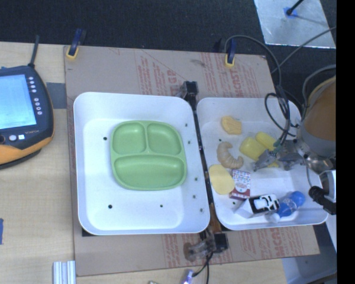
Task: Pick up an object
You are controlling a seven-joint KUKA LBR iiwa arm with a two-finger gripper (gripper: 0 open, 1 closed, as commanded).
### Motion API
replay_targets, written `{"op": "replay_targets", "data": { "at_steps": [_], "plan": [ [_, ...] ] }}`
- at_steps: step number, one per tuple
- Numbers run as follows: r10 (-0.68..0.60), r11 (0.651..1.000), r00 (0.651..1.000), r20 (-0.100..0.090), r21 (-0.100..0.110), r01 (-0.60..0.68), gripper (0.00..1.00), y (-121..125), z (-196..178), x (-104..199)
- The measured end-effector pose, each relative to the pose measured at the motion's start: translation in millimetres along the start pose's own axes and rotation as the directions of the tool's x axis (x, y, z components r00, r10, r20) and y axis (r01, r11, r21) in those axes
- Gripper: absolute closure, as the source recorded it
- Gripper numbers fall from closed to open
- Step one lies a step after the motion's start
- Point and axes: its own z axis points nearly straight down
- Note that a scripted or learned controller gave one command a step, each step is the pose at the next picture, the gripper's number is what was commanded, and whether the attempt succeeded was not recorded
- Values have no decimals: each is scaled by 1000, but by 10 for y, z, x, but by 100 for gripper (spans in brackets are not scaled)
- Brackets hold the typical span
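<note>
**Gripper low over the right bin's yellow pieces**

We saw the arm point(319, 114) reach in from the right, its gripper point(271, 158) down inside the right bin point(210, 108). The grey fingers point(261, 163) stood spread apart, and we could see nothing clamped between them. They sat just beside a yellow block point(251, 147), with a second yellow block point(265, 138) touching it on the far side; whether a fingertip touched either one, we could not tell.

The other objects lay scattered in the same bin. A pale yellow lump point(231, 125) rested near the bin's far wall. A curved tan piece point(227, 154) lay left of the yellow block, and a yellow disc point(221, 179) lay nearer the front, close to the bin's left wall. Just beside the disc we saw a small red-and-white packet point(242, 182). Along the near wall sat a black-and-white item point(263, 204) and a blue-capped bottle point(289, 206) lying on its side.

In the left bin point(89, 218) a green divided plate point(148, 155) lay flat at the middle. A teach pendant point(15, 114) rested on the bench to the left, well apart from both bins.
</note>
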Motion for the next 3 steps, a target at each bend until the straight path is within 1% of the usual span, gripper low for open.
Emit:
{"op": "replay_targets", "data": {
  "at_steps": [1, 2, 3],
  "plan": [
    [4, 1000, 1000, -1, -1, -4, 0, 637, -4, 9],
    [2, 1000, 1000, -1, 0, -2, 100, 635, -107, 1],
    [1, 1000, 1000, -1, 3, -1, 100, -40, 4, 649]
  ]
}}
